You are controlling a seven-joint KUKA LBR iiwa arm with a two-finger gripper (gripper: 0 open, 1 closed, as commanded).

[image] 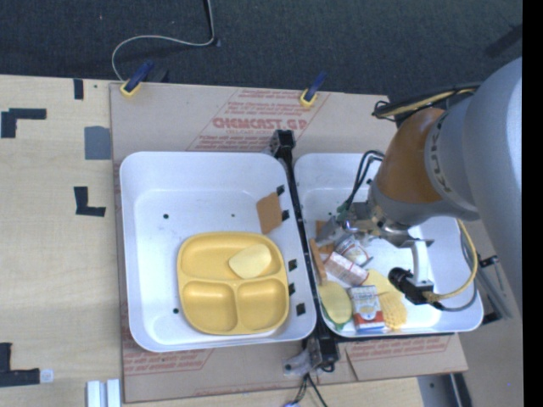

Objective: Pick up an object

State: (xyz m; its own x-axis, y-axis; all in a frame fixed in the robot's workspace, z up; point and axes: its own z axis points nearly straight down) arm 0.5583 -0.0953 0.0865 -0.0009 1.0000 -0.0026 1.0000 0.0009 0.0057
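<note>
Looming largest at the frame's three o'clock is the grey arm [496, 155], its orange band [411, 164] tilted down over the right bin [450, 316]. One arm, one gripper [361, 227], and whether the jaws are open or shut cannot be told: they are buried among the clutter, and nothing is visibly held between them.

Two white bins sit side by side on the tabletop [51, 227]. The left bin [144, 193], at nine o'clock from the gripper, carries one yellow divided plate [233, 282] with three compartments; a single pale yellow slice [250, 263] lies in the large upper one. One brown cardboard scrap [270, 213] leans near the left bin's right wall.

The right bin holds the pickable pile, tight below the gripper at about six o'clock: one clear-wrapped packet [346, 265], one small red-and-white carton [366, 303] whose print is too small to read, one green piece [336, 305], and one yellow corn-like piece [394, 312]. They touch one another.

Under both bins lies one cardboard sheet [246, 121], red lettering at twelve o'clock, seen upside down and too blurred to read surely. Two clamps pin its far edge: one yellow clamp [131, 86] and another [310, 98] to its right. One black cable [161, 41] loops across the dark floor beyond.
</note>
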